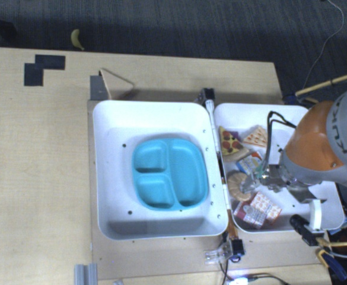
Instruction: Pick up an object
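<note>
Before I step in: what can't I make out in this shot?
- The tool: small and blurred in the camera view, so whether it grips anything is unreadable.
- Right bin: the arm covers part of its floor.
- Items under the tool, such as the cookie-like piece: blurred and partly overlapped.
- Packet: its print is too small to read.
- Arm: cut off by the right edge.

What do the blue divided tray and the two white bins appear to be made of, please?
The blue divided tray looks like moulded plastic with a smooth, slightly matte finish: uniform colour, rounded compartment edges. The left white bin and the right white bin also look like moulded plastic, semi-gloss, judging by rounded corners and soft highlights along the rims; thin coated metal cannot be ruled out.
</note>
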`<state>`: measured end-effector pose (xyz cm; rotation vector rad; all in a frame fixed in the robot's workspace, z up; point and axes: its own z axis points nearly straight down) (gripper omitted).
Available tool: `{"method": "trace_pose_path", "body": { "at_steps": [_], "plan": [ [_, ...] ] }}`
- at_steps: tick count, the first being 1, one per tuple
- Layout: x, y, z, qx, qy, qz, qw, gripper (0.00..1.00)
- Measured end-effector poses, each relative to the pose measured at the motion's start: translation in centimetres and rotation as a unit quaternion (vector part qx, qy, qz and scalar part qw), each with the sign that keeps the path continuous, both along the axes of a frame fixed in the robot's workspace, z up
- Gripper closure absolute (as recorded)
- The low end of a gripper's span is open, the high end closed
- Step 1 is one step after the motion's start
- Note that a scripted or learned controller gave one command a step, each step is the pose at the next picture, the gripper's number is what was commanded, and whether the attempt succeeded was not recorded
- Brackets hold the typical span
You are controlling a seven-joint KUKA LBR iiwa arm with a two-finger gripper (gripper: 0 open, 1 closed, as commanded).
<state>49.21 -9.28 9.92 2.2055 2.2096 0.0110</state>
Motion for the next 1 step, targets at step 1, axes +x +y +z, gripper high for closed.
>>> {"method": "trace_pose_path", "body": {
  "at_steps": [1],
  "plan": [
    [0.17,0.16,1.04,0.0010,-0.002,0.002,1.0000,1.00]
  ]
}}
